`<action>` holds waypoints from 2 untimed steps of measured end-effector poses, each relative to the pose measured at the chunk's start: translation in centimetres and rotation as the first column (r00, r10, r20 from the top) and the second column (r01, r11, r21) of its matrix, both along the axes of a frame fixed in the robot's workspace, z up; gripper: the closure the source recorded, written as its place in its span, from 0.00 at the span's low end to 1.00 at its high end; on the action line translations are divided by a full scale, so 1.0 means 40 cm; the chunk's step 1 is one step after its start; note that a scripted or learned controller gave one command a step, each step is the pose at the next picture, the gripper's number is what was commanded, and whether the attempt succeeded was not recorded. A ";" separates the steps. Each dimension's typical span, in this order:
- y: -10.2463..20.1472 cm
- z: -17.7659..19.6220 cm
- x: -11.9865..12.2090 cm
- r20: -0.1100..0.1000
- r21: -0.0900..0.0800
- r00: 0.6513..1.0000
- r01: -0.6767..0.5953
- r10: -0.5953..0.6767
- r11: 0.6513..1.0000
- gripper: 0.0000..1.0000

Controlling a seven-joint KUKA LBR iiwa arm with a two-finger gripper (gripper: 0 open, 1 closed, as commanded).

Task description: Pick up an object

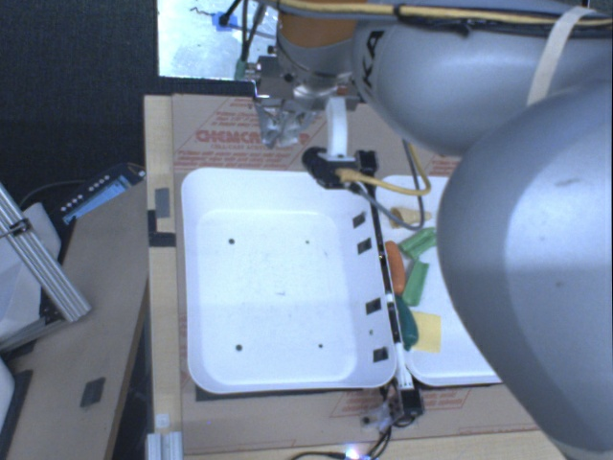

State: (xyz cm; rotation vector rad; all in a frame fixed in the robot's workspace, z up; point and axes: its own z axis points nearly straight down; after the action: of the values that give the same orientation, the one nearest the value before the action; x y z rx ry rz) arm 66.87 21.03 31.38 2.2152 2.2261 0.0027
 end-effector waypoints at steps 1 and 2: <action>0.062 0.091 0.000 0.002 0.001 1.000 -0.001 0.001 1.000 1.00; 0.061 -0.165 -0.021 -0.006 -0.002 1.000 0.003 -0.003 1.000 1.00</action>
State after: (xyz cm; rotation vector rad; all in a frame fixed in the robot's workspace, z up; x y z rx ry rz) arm 66.04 23.46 24.77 2.2209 2.2251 -0.0058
